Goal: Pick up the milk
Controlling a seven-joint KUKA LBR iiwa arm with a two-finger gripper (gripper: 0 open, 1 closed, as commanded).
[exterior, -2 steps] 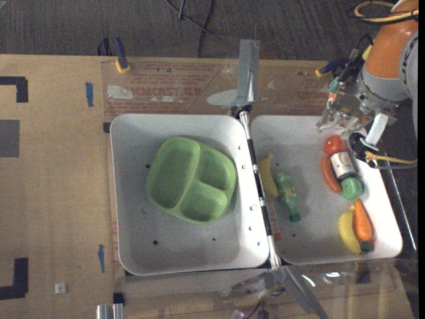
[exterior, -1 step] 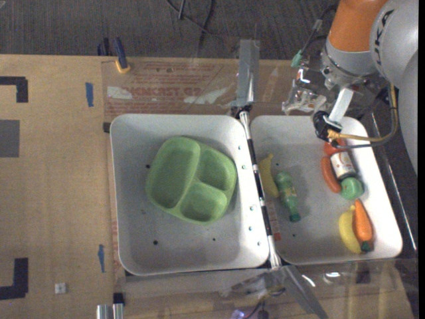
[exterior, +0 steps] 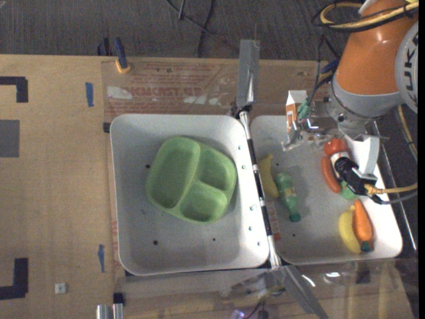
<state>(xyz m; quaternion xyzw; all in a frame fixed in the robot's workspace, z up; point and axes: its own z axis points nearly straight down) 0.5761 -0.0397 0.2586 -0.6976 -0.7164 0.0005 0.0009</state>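
End effector: hanging over the far left corner of the right bin, just beside the milk carton; whether it is spread or pressed together cannot be told from this slant, and nothing is showing itself pinched in it. Milk carton: small, white and orange, standing upright against the far wall of the right bin, apparently still resting on the bin floor rather than lifting. Arm: grey with orange band, reaching in over the right bin's far side. Other contents of the right bin, all lying apart from the carton: yellow banana along the left wall, green bottle beside it, red sausage-like piece, carrot lying against a yellow fruit at the near right. Left bin: holding a green divided plate. Table: carrying both bins. Progress, as judged: approach looking largely made; closing on the carton and raising it are remaining to be done.
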